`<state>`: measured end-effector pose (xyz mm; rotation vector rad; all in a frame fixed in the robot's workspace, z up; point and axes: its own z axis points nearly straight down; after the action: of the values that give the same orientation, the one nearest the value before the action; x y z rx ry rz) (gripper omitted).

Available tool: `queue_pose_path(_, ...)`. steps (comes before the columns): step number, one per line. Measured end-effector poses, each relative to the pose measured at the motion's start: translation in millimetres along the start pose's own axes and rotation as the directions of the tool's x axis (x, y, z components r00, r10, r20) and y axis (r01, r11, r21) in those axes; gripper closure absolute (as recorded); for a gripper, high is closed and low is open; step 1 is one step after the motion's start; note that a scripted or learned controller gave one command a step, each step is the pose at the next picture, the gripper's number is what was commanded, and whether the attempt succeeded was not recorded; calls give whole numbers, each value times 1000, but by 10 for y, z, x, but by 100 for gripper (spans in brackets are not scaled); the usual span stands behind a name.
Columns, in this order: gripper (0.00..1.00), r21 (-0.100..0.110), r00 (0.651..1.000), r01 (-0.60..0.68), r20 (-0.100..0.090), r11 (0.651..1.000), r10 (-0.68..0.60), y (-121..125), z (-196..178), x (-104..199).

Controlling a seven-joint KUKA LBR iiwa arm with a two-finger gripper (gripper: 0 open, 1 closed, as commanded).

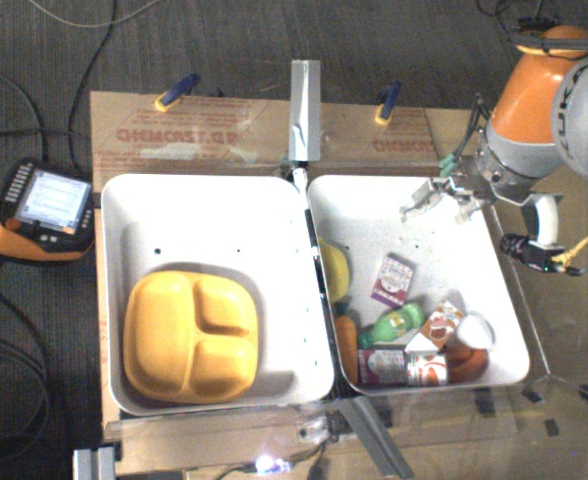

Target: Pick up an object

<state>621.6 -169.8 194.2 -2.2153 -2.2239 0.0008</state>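
Nearest the lens: a canned drink (406, 368) lying on its side against the front wall of the right bin (372, 200), wedged among a green bottle (394, 323), a white cup (472, 330) and what may be a small carton (440, 322). Purple packet (393, 278) lies flat, apart from the pile, mid-bin. Judged light, stiff, thin; best taken across its short edges. Gripper (440, 194) hovers over the bin's bare rear area, fingers spread, nothing between them. Yellow fruit (335, 271) hugs the divider wall. Left bin (194, 193) carries a yellow divided tray (191, 334). Clutter crowds the can; walls limit approach.
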Motion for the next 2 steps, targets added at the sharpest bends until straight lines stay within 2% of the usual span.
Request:
queue_pose_path(1,0,-9,999,51,4,999,-51,-383,1036,171)
queue_pose_path(2,100,-15,999,50,5,999,-50,-369,934,162)
